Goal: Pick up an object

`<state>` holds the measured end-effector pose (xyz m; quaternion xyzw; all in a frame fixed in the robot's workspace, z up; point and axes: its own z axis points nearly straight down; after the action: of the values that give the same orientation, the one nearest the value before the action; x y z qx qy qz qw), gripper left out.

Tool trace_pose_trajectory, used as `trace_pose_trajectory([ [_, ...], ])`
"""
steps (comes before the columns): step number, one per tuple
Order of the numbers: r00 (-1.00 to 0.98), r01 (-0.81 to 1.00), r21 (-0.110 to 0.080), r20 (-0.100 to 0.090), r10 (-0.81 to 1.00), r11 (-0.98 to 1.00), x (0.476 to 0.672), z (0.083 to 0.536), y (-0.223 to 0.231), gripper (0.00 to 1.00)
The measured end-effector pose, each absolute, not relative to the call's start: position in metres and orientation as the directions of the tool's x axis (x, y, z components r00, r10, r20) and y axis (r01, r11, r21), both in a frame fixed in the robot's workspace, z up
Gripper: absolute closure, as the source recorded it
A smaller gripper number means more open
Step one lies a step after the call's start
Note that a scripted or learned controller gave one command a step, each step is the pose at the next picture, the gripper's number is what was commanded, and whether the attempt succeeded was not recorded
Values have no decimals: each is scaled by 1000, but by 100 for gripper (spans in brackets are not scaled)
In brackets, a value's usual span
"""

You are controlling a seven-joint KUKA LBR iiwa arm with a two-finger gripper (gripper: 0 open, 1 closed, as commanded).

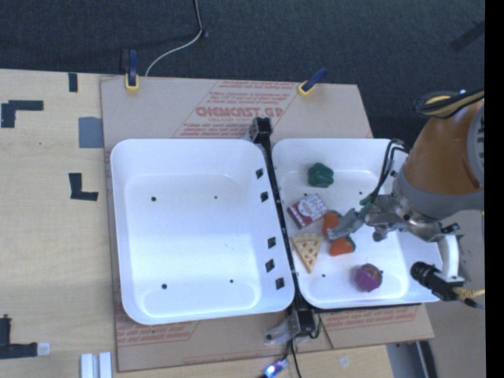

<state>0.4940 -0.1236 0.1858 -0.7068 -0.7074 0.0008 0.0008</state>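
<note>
Nearest the camera in the right bin [394,294] lies a purple ball [368,276], then a yellow wedge [307,251] and an orange piece [340,247]. Over a red piece [331,220] sits the end effector [347,225], low and seemingly aimed at it as the likely pick, though whether it is spread or pinching cannot be told. Farther back lie a red-and-white packet [307,209] and a green lump [320,174]; the left bin [189,231] probably waits as the drop side.

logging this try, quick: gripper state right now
gripper: low in the right bin, right at the orange-red object; whether the fingers are open, shut or holding it cannot be told from this view.
</note>
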Motion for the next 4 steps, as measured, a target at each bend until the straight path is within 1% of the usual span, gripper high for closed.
trace_pose_trajectory([
  [1,-1,1000,-1,-2,1000,1,495,80,-96,0],
  [2,0,1000,-3,2,1000,0,495,94,-97,100],
  [3,-16,1000,17,6,1000,15,507,301,39,100],
  [4,3,1000,-3,-2,1000,-3,482,283,-4,100],
])
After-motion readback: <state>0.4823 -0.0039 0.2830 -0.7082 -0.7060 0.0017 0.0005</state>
